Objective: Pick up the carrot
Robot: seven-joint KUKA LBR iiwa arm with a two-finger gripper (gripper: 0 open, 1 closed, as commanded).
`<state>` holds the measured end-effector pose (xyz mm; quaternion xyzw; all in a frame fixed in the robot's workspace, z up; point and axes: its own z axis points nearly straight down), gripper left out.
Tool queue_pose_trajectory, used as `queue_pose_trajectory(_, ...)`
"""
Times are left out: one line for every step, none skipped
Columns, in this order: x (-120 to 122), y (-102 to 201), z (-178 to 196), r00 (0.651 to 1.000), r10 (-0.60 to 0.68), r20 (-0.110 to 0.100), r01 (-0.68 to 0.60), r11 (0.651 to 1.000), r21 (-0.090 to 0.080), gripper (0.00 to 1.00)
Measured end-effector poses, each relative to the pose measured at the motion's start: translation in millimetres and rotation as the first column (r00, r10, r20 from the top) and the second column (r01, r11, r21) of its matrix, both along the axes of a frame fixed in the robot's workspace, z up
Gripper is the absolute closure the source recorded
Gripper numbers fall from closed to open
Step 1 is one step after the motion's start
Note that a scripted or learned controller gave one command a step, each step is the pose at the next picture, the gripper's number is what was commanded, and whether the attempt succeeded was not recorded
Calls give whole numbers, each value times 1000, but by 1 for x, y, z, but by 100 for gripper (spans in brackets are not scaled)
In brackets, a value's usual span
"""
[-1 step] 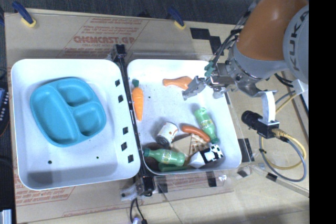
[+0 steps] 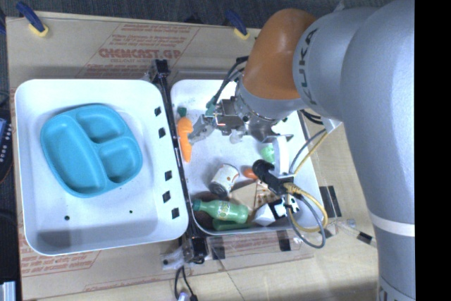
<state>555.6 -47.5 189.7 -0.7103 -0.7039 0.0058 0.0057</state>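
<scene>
arm bent over right bin | tool beside carrot | grip state: cannot tell

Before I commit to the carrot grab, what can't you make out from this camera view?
- Gripper: small, tangled with cables; whether it is open or shut is unclear.
- Right bin: far-right portion covered by the arm.
- Items near the green bottle: overlapping clutter, too small to identify.
- Carrot: visible against the bin's left wall.

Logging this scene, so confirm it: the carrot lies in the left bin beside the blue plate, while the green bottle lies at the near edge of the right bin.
Not quite. The camera view shows the carrot in the right bin, against its left wall, not with the blue plate in the left bin. The green bottle does lie at the right bin's near edge.
</scene>
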Motion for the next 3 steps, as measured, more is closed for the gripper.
queue_pose_trajectory(46, -72, -92, 994, -109, 1, 109, 994, -5, 0)
queue_pose_trajectory(59, -51, -98, 979, -205, 15, 205, 979, -4, 0)
queue_pose_trajectory(74, -46, -97, 889, -458, 11, 458, 889, -3, 0)
